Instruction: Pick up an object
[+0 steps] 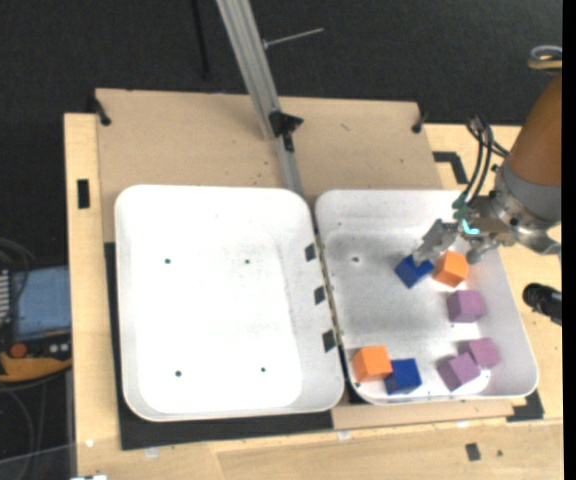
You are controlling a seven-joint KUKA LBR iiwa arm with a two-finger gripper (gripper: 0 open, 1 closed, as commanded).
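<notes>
My gripper (450,250) hangs over the upper right part of the right bin (368,228), with its fingers spread open. A blue block (413,270) lies just below the left fingertip and an orange block (452,268) just below the right one. Neither block sits between the fingers. Further down the bin lie a purple block (465,305), two more purple blocks (483,351) (458,370), a second orange block (372,362) and a second blue block (403,375).
The left bin (218,298) stands beside the right one, sharing a middle wall. A slanted metal post (258,68) rises behind the bins. Cables and a blue box (38,303) lie off the bench at the left.
</notes>
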